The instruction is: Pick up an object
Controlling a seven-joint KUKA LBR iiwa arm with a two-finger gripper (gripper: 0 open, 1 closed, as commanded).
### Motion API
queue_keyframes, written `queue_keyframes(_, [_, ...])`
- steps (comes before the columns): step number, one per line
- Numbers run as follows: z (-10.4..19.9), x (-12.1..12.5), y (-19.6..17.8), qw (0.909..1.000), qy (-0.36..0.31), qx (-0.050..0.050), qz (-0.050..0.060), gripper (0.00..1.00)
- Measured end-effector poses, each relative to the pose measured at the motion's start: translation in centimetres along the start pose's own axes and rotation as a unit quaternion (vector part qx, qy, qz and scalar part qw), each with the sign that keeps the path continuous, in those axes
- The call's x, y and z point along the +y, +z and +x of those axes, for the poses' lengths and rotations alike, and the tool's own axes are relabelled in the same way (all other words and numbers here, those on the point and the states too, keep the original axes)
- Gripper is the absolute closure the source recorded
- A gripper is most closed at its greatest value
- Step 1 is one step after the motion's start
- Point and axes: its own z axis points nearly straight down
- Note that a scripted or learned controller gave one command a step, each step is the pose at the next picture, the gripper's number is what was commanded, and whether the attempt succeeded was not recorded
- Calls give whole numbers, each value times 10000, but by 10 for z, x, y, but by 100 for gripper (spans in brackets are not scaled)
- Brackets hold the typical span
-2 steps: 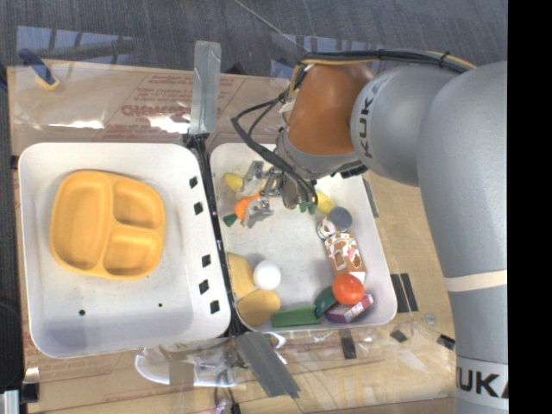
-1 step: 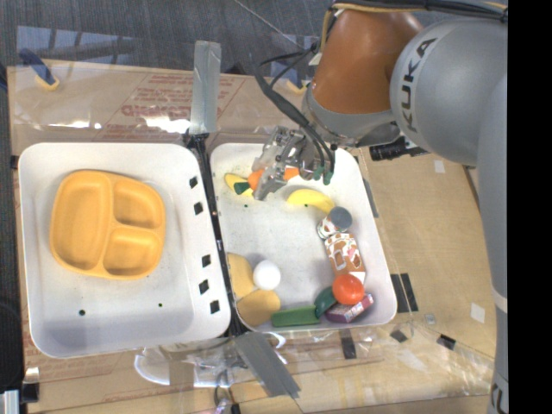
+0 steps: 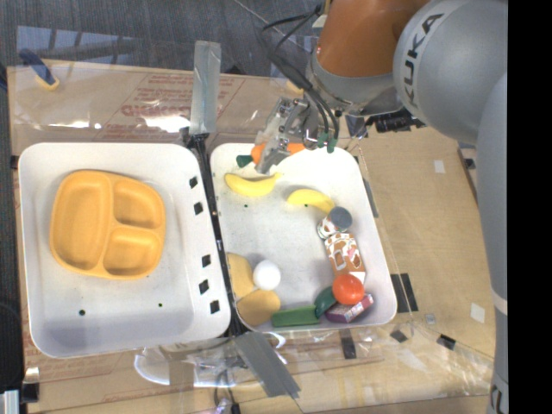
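Observation:
My gripper (image 3: 274, 149) hangs over the far rim of the right bin (image 3: 278, 231), low beneath the orange wrist band. An orange carrot (image 3: 255, 155) with a green top peeks out on both sides of it, right at the gripper's tip. Just in front lies a yellow banana (image 3: 252, 185), and a shorter yellow fruit (image 3: 309, 199) lies to its right. Whether the carrot is held is hidden by the gripper body.
The right bin also holds a grey-blue round piece (image 3: 341, 218), a patterned packet (image 3: 343, 250), a red tomato (image 3: 348, 289), a green cucumber (image 3: 297, 316), a white egg (image 3: 266, 275) and tan bread (image 3: 257, 304). A yellow divided plate (image 3: 107, 223) lies in the left bin (image 3: 34, 231).

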Motion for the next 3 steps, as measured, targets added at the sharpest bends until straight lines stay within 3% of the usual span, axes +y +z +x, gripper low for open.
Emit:
queue_keyframes(2, [-1,25,-11,9909,-1347,12,-3,100])
queue_keyframes(3, [7,92,19,9853,-1711,34,-7,100])
